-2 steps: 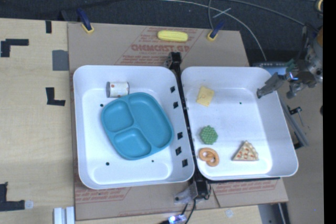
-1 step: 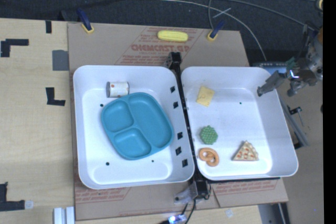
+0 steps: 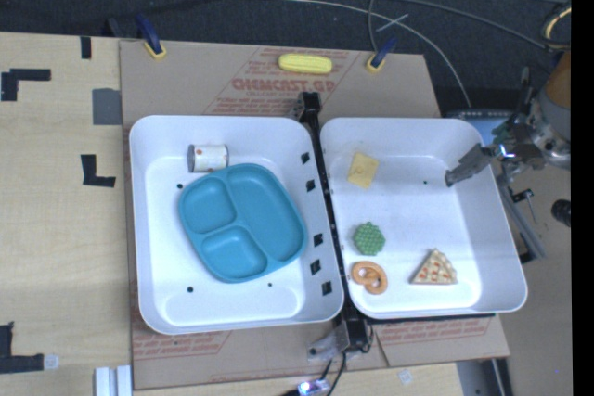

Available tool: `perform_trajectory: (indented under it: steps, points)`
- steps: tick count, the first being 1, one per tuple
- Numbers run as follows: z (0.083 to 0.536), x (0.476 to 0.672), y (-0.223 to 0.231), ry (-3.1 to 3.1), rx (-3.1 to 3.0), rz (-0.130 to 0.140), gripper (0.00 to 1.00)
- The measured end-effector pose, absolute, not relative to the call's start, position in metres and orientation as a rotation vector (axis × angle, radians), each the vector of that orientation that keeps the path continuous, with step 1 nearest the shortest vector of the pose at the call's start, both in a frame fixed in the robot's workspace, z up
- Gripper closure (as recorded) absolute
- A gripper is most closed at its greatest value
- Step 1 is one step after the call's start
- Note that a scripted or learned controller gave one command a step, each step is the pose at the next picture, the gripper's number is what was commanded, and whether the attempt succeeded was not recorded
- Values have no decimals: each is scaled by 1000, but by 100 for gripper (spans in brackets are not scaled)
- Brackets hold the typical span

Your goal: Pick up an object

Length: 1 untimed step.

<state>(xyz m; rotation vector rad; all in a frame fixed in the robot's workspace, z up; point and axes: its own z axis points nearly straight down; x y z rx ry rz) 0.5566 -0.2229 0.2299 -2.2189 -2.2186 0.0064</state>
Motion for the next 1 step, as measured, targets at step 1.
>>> perform_trajectory:
  steps: [1]
  points:
    - [166,557,-220,-2219,-2217,6,0]
